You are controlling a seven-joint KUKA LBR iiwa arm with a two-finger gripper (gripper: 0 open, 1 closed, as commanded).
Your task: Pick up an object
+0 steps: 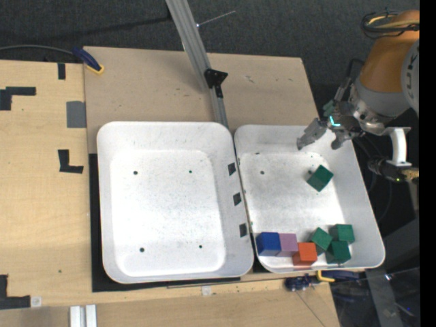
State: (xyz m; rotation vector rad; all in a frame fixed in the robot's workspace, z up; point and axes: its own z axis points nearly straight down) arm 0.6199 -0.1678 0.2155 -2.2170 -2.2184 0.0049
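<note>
Up by the right bin's (272,142) far rim, jaws (321,139) spread apart, holding nothing.

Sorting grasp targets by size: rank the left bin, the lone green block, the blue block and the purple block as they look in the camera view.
1. Left bin, by far the largest.
2. Lone green block, blue block and purple block: too alike to rank.
</note>
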